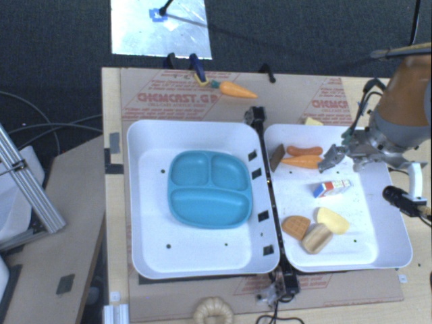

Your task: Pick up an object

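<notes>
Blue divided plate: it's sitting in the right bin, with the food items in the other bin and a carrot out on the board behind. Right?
Not quite. The camera view shows the blue divided plate in the left bin; the food items are in the right bin. The carrot does lie on the board behind.

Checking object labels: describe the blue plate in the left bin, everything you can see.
The blue plate is a light blue divided tray with rounded corners, plastic by its look. It has three compartments: two smaller ones on the far side, one long one on the near side. It lies flat, right way up, about mid-floor in the left bin, slightly rotated. Nothing lies in it or touches it apart from the bin floor.
</notes>
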### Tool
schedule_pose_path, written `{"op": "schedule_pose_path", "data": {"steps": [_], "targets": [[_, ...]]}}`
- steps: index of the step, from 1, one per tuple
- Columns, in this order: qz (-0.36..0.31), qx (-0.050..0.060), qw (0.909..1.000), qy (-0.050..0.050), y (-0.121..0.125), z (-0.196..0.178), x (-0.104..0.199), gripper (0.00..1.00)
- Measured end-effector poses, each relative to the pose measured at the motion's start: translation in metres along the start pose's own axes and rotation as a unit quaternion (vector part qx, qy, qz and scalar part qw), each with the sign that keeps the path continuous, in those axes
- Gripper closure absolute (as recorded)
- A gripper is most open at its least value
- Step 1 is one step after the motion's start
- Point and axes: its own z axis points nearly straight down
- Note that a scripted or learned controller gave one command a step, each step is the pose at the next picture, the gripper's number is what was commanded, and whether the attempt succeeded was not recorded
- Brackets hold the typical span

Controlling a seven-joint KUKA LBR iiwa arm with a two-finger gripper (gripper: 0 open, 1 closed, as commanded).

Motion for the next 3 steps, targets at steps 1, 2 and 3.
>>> {"op": "schedule_pose_path", "data": {"steps": [1,2,3], "targets": [[0.000,-0.001,1.0000,-0.001,0.005,0.060,-0.001,0.00],[0.001,0.001,1.0000,0.000,0.005,0.106,0.000,0.00],[0.001,-0.001,1.0000,-0.001,0.006,0.093,0.000,1.00]]}}
